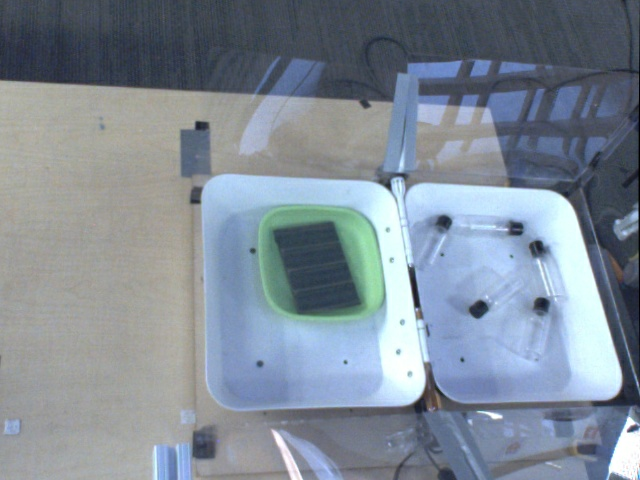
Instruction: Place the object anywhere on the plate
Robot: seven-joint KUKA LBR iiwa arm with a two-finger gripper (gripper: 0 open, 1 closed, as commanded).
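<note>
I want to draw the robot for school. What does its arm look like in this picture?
Beside the right-hand shallow white bin, at the picture's right edge, sits a small pale grey rounded piece, possibly part of the arm. It is too cut off to tell its full shape or any markings. Thin dark cables run nearby; whether they belong to the arm I cannot tell.
</note>
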